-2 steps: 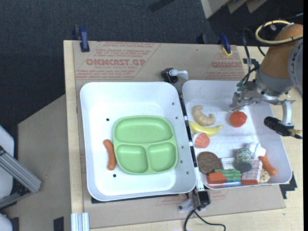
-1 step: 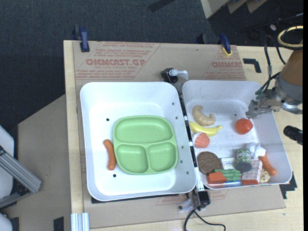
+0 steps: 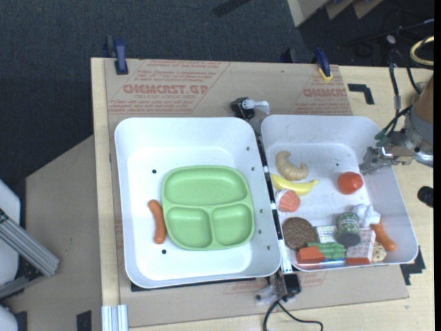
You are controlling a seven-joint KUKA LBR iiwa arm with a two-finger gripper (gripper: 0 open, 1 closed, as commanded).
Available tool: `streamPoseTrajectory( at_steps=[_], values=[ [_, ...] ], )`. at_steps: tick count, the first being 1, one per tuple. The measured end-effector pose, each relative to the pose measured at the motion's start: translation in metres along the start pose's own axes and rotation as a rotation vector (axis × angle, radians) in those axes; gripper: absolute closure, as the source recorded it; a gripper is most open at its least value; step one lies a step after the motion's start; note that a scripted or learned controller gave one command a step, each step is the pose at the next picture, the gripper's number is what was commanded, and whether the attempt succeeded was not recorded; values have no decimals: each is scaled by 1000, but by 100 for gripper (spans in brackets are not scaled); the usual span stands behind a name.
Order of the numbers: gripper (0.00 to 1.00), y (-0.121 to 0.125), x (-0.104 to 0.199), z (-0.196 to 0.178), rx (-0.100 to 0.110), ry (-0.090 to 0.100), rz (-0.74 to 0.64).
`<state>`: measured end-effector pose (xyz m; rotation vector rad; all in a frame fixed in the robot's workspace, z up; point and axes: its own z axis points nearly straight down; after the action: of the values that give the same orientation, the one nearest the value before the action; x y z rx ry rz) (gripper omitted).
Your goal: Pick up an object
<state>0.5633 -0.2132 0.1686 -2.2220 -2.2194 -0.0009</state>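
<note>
Taking the green divided plate [image 3: 207, 207] as the reference, it sits in the middle of the left bin [image 3: 131, 140], and an orange sausage [image 3: 158, 221] lies just beside its left edge on the bin floor. To the plate's right, past the wall where the two bins meet, the right bin [image 3: 324, 126] holds all the other candidates: a croissant [image 3: 291, 163], a yellow banana [image 3: 293, 183] and a small orange-pink piece [image 3: 289, 201] nearest the plate, a brown cookie [image 3: 298, 232] below them, then a red tomato [image 3: 350, 182] further right, and a crowded pile of small toy foods and packets [image 3: 348, 243] in the lower right corner. Furthest from the plate, the gripper [image 3: 372, 157] hangs over the right bin's far right rim, near the tomato but apart from it. Whether it is open or closed cannot be told from here, and nothing shows held in it. So the pick looks not yet made: choosing, descending, closing and lifting all seem left.
</note>
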Motion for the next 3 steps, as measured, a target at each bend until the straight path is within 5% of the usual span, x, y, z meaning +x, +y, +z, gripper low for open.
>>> streamPoseTrajectory(
  at_steps=[1, 2, 3],
  values=[
    [100, 65, 13, -62, -12, -5, -6],
    [100, 76, 5, -49, -3, -4, -2],
    [100, 26, -11, 42, 11, 2, 2]
  ],
)
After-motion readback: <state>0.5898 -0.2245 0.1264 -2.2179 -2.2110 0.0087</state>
